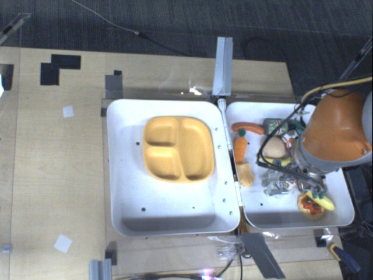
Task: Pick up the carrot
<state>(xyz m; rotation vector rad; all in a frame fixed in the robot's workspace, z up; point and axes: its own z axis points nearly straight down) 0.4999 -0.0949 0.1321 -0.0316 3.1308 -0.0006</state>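
Nearest the lower edge of the frame we see the pale wooden counter (52,179), and on it 2 shallow white bins side by side. At lower right, in the right white plastic bin (344,214), lies a red and yellow toy food piece (313,205). Just above it sits the end effector (284,177), a tangle of grey metal and cables under the grey arm with its broad orange band (337,134). We cannot tell its state, since the wrist hides it from this angle.

The small orange toy carrot with a green top (239,146) lies against the left wall of that bin, in the middle of the frame, well left of the end effector. A tan wedge-shaped piece (246,174) lies just below the carrot, and a long reddish-orange sausage-shaped piece (247,128) just above it.

We judge 3 risks. The carrot hugs the wall, so a descent could strike the rim. Crowded neighbours could be pinched instead. The similar colour of the sausage invites a wrong pick.

Farther left, the left white plastic bin (125,156) holds a yellow divided plastic tray (178,149) with 3 compartments.
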